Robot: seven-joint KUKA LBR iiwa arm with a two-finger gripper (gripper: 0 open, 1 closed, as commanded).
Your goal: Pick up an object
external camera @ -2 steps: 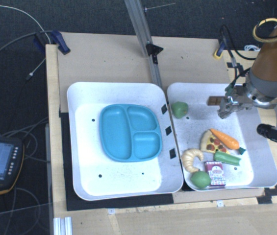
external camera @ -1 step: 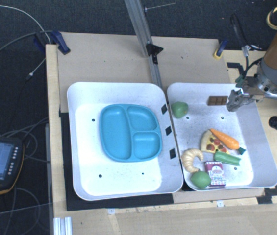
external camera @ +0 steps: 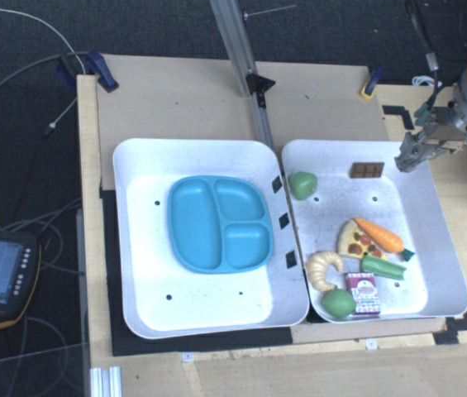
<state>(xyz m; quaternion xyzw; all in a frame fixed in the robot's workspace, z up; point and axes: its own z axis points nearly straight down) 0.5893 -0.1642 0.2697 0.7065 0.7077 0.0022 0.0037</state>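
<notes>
While the gripper (external camera: 408, 157) hangs over the right bin's (external camera: 431, 222) far rim, grip unreadable from here, the carrot (external camera: 379, 234) lies below-left of it, the chocolate (external camera: 367, 170) just left.

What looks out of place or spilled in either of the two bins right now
Nothing stands out. The blue divided plate lies flat in the left bin. The right bin holds toy food: a carrot, pizza slice and croissant crowded near its front, a chocolate bar alone at the back. Nothing lies outside the bins.
</notes>
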